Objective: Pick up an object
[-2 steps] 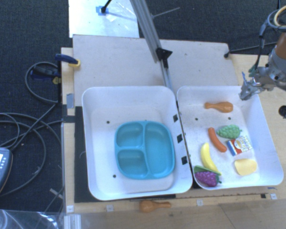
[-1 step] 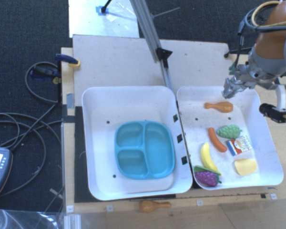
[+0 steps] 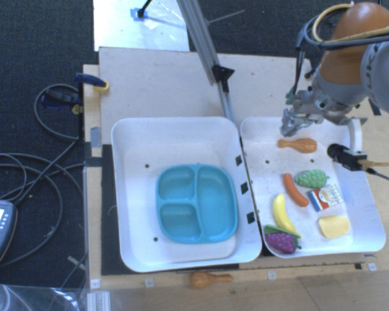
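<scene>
My gripper (image 3: 290,129) hangs over the far part of the right bin (image 3: 369,193), just above and left of a tan toy drumstick (image 3: 299,145). Nothing shows between the fingers. Further forward in that bin lie an orange sausage (image 3: 295,190), a green grape bunch (image 3: 312,178), a small red, white and blue carton (image 3: 326,197), a yellow banana (image 3: 283,214), a yellow cheese wedge (image 3: 334,226) and a purple grape bunch (image 3: 280,241).
The left bin (image 3: 133,173) holds a turquoise divided plate (image 3: 196,203). Another tan drumstick (image 3: 209,279) lies on the bench in front of the bins. A grey pole (image 3: 204,41) slants over the bench behind the bins.
</scene>
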